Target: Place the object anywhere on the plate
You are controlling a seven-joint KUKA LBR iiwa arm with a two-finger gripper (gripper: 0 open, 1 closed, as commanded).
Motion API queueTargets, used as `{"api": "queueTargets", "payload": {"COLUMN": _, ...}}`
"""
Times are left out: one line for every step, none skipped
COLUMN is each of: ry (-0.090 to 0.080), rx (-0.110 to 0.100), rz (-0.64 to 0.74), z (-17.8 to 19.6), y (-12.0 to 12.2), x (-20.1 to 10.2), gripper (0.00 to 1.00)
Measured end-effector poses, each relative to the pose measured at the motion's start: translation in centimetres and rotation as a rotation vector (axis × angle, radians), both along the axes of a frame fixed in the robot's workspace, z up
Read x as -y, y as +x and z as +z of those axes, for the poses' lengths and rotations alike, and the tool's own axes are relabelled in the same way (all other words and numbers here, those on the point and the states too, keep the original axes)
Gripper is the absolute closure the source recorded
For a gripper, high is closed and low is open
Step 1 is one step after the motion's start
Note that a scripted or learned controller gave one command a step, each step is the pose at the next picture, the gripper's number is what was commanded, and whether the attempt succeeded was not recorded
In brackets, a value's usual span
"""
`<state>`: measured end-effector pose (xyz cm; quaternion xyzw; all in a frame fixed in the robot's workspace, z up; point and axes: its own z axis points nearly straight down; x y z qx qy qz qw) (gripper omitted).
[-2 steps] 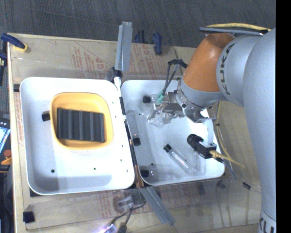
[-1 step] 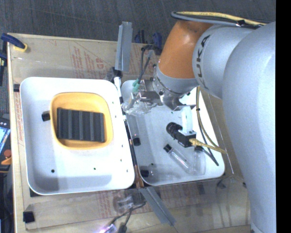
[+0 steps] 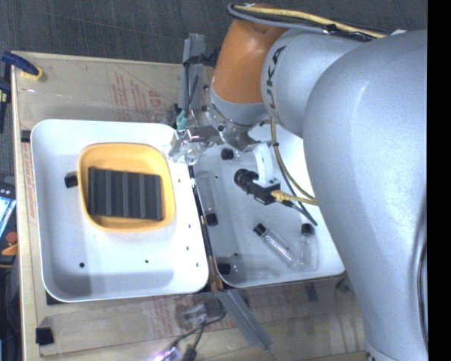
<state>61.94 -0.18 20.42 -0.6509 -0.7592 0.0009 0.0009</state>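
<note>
A yellow plate [image 3: 125,152] with a dark ridged centre lies in the left white bin [image 3: 98,269], towards its back. My gripper [image 3: 186,143] hangs over the back end of the divide between the two bins, just right of the plate's far right corner. Something small and glassy shows at its tip, too blurred to tell whether it is held. A clear tube with a black cap [image 3: 273,243] lies on the floor of the right bin [image 3: 286,277]. A second clear vial [image 3: 307,241] lies beside it.
The grey arm with its orange band [image 3: 244,59] covers the back and right of the right bin. A black cable connector [image 3: 249,182] hangs from the wrist over that bin. Blue clamps [image 3: 19,65] grip the bench's far left corner.
</note>
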Motion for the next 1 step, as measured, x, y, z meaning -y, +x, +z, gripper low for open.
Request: {"api": "queueTargets", "payload": {"ry": 0.000, "rx": 0.000, "rz": 0.000, "z": 0.02, "y": 0.01, "x": 0.00, "gripper": 0.00}}
